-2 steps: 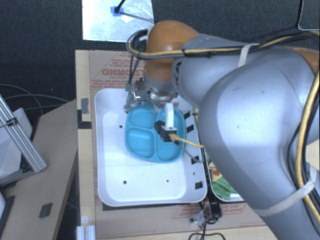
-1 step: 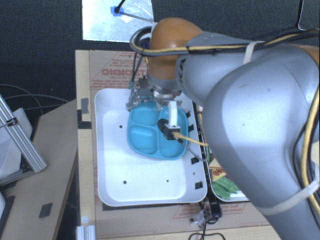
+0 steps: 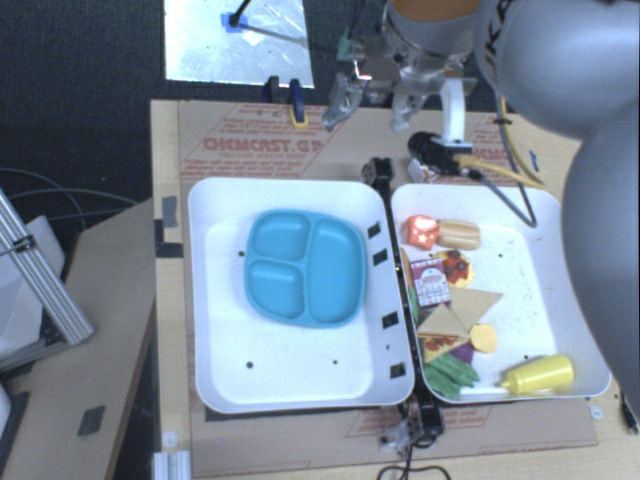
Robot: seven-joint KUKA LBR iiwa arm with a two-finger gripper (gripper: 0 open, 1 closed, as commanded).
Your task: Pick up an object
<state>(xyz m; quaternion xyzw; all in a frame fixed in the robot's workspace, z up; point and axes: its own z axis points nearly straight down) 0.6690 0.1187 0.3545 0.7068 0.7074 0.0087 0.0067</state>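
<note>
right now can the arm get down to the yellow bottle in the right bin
Probably yes. The yellow bottle lies at the right bin's near edge with nothing on top; only a green item sits beside it.

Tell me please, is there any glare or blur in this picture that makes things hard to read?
In the camera view, the foil sheet behind the bench glares bright; the arm close to the lens is soft and blurred; the blue plate and yellow bottle in the evenly lit bins read fairly clearly.

Bins (image 3: 225,268): smooth white plastic, slight gloss. Plate (image 3: 305,268): glossy blue plastic. Bench (image 3: 260,143): matt printed cardboard.
</note>
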